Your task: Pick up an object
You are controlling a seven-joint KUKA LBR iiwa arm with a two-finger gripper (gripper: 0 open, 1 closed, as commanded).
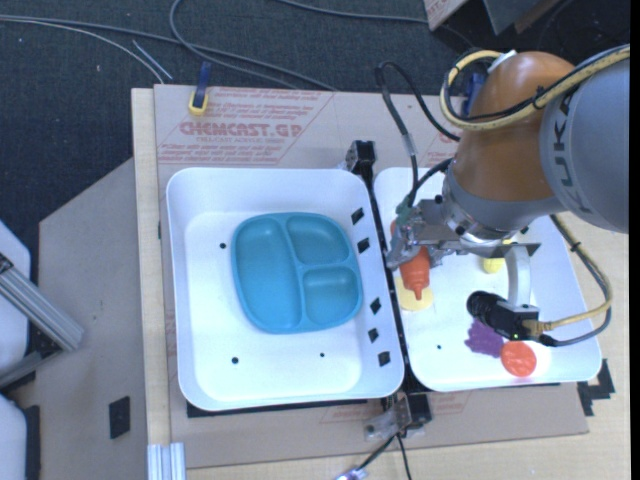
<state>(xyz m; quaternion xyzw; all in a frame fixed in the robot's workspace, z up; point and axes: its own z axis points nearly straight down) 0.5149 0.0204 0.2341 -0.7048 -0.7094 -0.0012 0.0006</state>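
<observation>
My claw (412, 251) hangs over the right bin (450, 363), above a glossy orange-and-yellow toy (416, 280). Its grip I cannot tell. A smooth blue sectioned tray (296, 271) lies left.

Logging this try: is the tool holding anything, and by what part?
Cannot be told. The tool sits right over the orange bottle in the right bin, hiding any hold.

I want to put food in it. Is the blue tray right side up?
Yes. The blue tray lies flat in the left bin, its three compartments facing up.
</observation>
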